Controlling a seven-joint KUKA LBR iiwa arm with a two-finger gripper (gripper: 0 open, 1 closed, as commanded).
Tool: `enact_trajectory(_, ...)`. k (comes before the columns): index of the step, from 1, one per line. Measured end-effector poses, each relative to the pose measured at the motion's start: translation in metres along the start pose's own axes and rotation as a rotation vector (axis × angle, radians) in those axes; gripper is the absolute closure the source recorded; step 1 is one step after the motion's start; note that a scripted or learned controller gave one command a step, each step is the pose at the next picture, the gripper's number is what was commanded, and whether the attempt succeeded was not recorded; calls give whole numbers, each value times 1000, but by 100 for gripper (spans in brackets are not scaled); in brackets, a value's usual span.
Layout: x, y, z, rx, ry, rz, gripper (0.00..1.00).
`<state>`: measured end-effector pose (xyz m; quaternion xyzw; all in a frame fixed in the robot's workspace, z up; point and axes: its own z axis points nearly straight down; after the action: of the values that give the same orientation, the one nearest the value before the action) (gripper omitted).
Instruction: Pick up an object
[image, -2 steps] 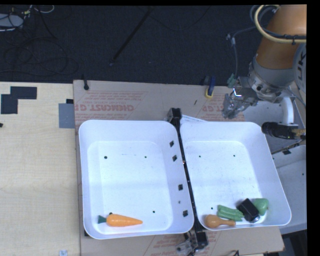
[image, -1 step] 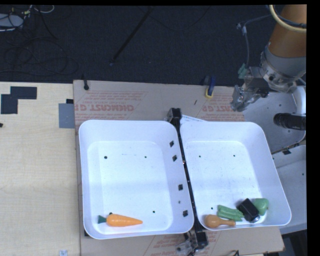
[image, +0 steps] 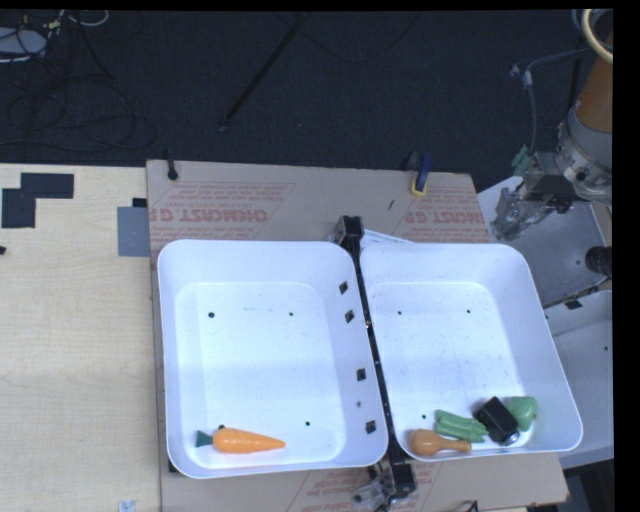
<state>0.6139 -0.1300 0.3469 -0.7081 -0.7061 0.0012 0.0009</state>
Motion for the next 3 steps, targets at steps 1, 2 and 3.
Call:
enact_trajectory(1, 2, 12, -62, -7, 0, -4, 100)
enact_trajectory(2, -24, 30, -30, 2, -1, -1, 100)
enact_trajectory(3, 63, -20, -66, -3, 3, -11, 100)
